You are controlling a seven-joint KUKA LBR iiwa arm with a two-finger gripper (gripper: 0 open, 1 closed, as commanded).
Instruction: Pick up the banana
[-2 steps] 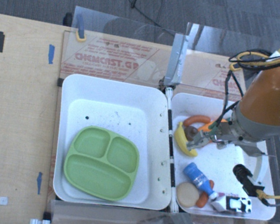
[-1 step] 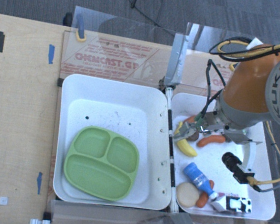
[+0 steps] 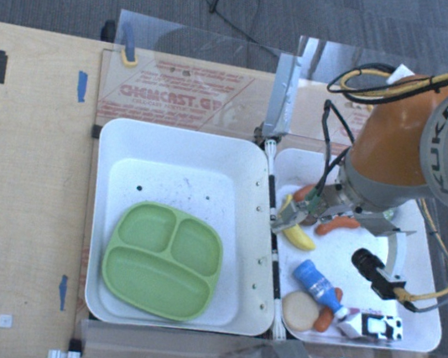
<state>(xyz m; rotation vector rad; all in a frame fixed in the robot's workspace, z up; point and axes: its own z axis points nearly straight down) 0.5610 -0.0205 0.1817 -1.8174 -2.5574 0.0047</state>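
Robot lab: KUKA arm [image 3: 434, 141], taped bench [image 3: 11, 181], white bins [image 3: 187, 146], loose cables [image 3: 367, 83].

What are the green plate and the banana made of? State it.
Green plate: probably moulded plastic, matte, uniform pale green with rounded raised dividers. Banana: likely a plastic toy, with smooth even yellow skin and a slight sheen, though real fruit cannot be ruled out.

Arm: single, grey w/ orange band above wrist, entering from upper right, angled down-left. Black cables looped along upper side of wrist. Wrist: pitched downward. Hand [image 3: 292, 218]: low, at far left end of arm, metal parts visible; finger spacing unclear from this angle. Black attachment w/ cable hangs below wrist.
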